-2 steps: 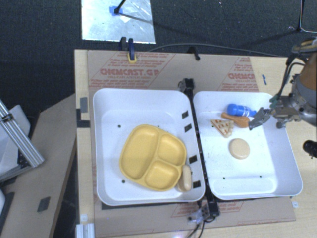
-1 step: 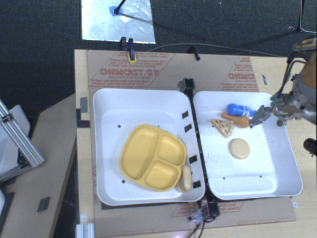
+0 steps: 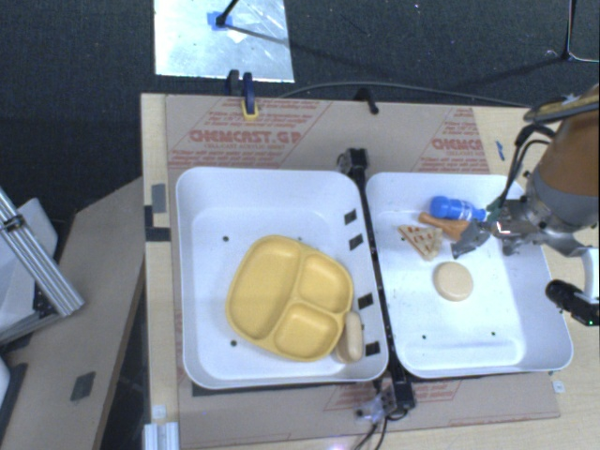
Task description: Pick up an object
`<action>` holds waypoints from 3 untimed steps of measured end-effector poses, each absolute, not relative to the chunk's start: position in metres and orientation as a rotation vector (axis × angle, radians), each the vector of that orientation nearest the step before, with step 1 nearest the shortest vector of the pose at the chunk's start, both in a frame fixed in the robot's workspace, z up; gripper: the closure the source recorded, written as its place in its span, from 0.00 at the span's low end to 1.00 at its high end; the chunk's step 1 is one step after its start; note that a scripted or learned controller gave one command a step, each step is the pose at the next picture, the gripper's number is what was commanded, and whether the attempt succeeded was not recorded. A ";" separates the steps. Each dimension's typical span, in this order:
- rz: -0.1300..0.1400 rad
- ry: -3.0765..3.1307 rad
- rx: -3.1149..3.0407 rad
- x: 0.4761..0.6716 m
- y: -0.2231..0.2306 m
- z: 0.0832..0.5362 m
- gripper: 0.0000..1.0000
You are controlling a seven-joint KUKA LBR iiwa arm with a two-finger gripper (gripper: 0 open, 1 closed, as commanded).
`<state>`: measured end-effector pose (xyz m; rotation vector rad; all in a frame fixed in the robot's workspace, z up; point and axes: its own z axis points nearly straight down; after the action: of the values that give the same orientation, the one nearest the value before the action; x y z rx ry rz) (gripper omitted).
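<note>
In the right bin (image 3: 487,350) lie a blue bottle-like object (image 3: 454,208), an orange carrot-like piece (image 3: 441,222), a tan waffle-like wedge (image 3: 422,240) and a round beige disc (image 3: 454,281). My gripper (image 3: 472,240) hangs over the bin's upper right part, just right of the wedge and above the disc, below the blue object. Nothing shows between its grey fingers. The arm's orange band and grey wrist fill the right edge.
The left bin (image 3: 216,204) holds a yellow divided tray (image 3: 289,296) with a small beige bread-like piece (image 3: 352,337) at its lower right corner. A black divider runs between the bins. Cardboard covers the bench under both bins.
</note>
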<state>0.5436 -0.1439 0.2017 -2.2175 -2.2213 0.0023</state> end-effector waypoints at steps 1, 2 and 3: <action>0.002 -2.221 -2.218 0.544 -0.139 0.140 0.00; 0.001 -2.222 -2.219 0.544 -0.138 0.088 0.00; -0.005 -2.228 -2.223 0.547 -0.139 0.102 1.00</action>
<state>0.5466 -0.1391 0.1023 -2.2229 -2.2281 -0.0052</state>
